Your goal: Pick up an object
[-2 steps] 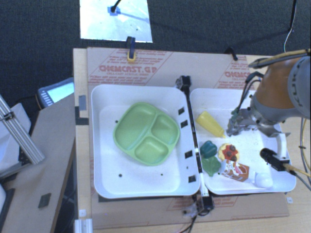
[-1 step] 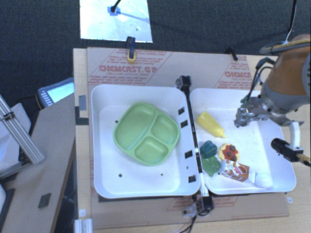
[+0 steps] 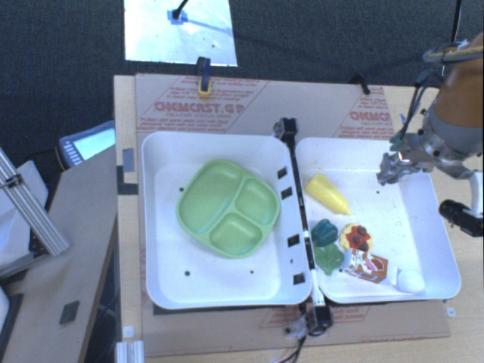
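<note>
- Nothing is picked yet, as far as you can see: every object lies on a bin floor, and the gripper carries nothing.
- Your gripper hangs over the right bin, up at about 1 o'clock of that bin, close to its far rim.
- Its fingers are too small and dark here, so you can't tell whether they are spread or closed; nothing shows between them.
- So the whole job is left, by my reading: choose an object, come down on it, close, lift.
- Right bin, contents: the yellow piece lies at 10 o'clock, tilted, and it's the nearest thing to your gripper, though apart from it.
- The green toy sits at 7 o'clock, hard against the divider side of the bin.
- Just beside it, toward 6 o'clock, is the red-yellow toy, and under that the orange packet; these three crowd together, touching or nearly so.
- The white lump rests at 5 o'clock, near the front corner, hard to read against the white floor.
- Left bin: it holds one thing, the green tray, a divided plate lying flat near the centre, its compartments bare.
- My call: the yellow piece stands free, so it looks your easiest grab.
</note>
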Tool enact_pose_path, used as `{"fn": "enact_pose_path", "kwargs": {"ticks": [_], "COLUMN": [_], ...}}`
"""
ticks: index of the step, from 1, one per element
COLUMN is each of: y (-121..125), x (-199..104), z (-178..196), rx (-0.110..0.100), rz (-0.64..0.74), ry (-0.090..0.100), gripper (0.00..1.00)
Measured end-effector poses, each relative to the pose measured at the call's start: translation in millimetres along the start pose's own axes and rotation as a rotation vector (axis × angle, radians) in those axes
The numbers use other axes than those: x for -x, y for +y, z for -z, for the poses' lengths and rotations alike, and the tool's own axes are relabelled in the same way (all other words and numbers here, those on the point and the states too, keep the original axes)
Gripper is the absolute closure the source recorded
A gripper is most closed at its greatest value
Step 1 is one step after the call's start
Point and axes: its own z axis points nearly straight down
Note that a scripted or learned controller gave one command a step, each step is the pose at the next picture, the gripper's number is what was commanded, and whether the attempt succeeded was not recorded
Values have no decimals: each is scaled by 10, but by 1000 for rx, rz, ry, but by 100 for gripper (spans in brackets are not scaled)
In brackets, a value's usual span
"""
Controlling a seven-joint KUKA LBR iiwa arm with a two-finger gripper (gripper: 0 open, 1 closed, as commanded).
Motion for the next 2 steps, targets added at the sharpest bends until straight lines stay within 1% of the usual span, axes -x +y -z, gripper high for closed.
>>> {"fn": "enact_pose_path", "kwargs": {"ticks": [1,2], "y": [107,97], "x": [-512,-964], "z": [-121,-104], "rx": [-5,-6], "rz": [5,5], "ry": [3,3], "gripper": [100,100]}}
